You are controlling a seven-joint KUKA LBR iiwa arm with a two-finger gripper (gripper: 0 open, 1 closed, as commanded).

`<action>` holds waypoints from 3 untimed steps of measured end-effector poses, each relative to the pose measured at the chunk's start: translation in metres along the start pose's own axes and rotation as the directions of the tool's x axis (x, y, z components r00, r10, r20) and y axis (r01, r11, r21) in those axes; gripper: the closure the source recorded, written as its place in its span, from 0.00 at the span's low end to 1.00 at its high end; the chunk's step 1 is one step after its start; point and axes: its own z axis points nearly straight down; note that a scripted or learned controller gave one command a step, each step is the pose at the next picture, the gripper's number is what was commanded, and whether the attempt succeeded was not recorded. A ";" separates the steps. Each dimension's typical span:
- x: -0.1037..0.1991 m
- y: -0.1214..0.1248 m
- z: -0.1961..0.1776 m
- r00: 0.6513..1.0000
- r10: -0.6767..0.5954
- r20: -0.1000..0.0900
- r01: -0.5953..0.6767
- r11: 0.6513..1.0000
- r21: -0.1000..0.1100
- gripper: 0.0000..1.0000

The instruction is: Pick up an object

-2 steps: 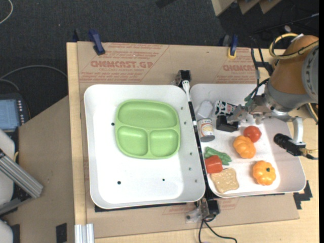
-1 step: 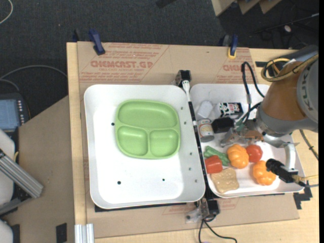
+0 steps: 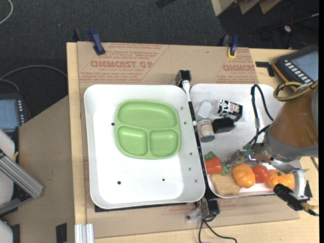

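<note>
We see the gripper [image 3: 242, 158] low in the right bin [image 3: 238, 91], above the orange pepper [image 3: 243, 175] and tomato [image 3: 260, 173]; we cannot tell its grip.

arm [image 3: 296, 130] — grey body | orange band | black cable — looped

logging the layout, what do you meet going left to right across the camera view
left bin → green divided plate → small can → orange pepper → arm's orange band
</note>
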 end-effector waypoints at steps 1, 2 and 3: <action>0.000 0.003 -0.010 1.000 -0.001 0.003 0.001 1.000 -0.006 1.00; 0.022 0.002 0.001 1.000 -0.003 0.000 0.003 1.000 -0.002 1.00; 0.022 0.003 -0.010 1.000 -0.002 0.002 0.002 1.000 -0.005 1.00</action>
